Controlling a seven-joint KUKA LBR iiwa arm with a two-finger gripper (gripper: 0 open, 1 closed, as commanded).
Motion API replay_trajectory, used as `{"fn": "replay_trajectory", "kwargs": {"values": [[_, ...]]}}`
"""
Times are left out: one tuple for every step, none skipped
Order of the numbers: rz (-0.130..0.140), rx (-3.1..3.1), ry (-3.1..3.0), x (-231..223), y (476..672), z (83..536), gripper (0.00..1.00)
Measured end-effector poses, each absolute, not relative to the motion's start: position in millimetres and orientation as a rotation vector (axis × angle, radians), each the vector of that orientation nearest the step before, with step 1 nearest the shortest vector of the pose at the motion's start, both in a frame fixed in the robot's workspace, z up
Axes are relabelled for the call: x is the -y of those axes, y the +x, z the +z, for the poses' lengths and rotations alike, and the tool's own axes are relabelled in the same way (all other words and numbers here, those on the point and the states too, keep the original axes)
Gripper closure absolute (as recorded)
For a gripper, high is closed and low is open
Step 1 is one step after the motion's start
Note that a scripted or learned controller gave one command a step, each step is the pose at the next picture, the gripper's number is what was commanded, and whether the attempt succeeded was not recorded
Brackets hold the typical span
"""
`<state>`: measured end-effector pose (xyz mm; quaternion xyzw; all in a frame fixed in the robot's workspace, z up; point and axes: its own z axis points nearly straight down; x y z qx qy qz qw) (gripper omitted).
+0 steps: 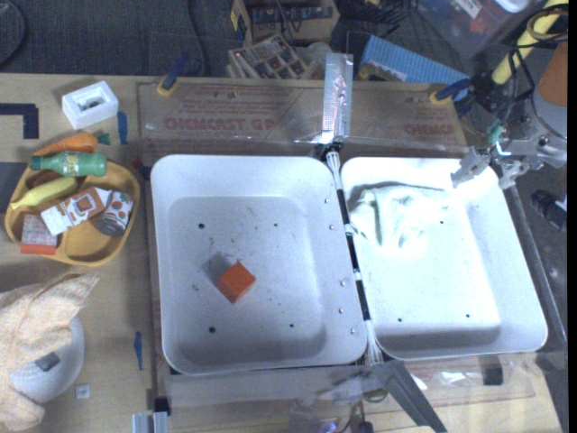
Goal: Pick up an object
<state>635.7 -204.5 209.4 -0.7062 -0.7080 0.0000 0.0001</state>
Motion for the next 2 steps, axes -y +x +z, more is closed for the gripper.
{"fn": "replay_trajectory", "kwargs": {"values": [[0.001, 2.247, -2.193, 106.4, 667.2, 137.2, 0.00], [0.001, 2.247, -2.194, 106.6, 667.3, 137.8, 0.00]]}}
